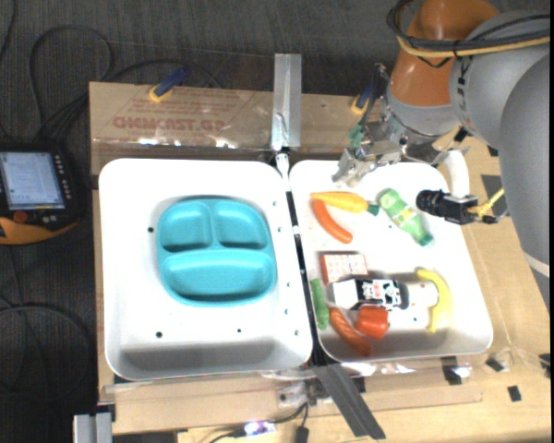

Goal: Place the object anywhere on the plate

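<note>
The jaws (355, 162) hang over the far edge of the right bin (475, 326), just above a yellow-orange carrot (340, 201); whether they are apart or together I cannot tell, since the metal tips blur into the bin's white wall. Nothing shows between them. The teal plate (217, 249), with 3 compartments, sits in the left bin (129, 340), well apart from the jaws. The right bin also holds an orange pepper (332, 221), a green bottle (404, 215), a banana (436, 298), a red box (342, 266) and a black-and-white carton (379, 293). Items near the front wall overlap and are hard to separate. The arm (508, 81) is cut off at the right.
</note>
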{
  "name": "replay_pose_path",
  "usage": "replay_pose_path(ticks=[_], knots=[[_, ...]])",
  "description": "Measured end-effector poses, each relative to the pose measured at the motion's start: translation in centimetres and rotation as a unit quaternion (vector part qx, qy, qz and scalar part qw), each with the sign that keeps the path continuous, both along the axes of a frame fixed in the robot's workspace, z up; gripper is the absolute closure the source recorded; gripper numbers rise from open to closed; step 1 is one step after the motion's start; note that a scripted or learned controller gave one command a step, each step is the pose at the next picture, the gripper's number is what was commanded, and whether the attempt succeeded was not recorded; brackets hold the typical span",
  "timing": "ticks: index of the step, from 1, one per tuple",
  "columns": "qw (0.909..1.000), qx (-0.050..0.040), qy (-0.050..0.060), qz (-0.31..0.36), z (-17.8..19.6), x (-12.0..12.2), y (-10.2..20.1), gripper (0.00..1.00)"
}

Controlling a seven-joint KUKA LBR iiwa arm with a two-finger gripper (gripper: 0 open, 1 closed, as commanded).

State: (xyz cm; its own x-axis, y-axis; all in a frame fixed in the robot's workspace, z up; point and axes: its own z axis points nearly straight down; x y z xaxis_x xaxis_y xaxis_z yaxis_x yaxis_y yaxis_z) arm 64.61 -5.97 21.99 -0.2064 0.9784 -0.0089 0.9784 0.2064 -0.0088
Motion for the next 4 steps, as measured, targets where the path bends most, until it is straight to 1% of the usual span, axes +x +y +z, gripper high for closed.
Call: replay_pose_path(ticks=[1, 2, 4], knots=[[0.977, 0.0066, -0.001, 0.213, 0.7, -2.8, 5.3, 1.0], [0.9624, 0.0071, 0.0, 0.272, -3.9, -5.6, 11.9, 1.0], [0.9628, 0.0106, 0.001, 0.27, -2.6, -5.5, 12.0, 1.0]])
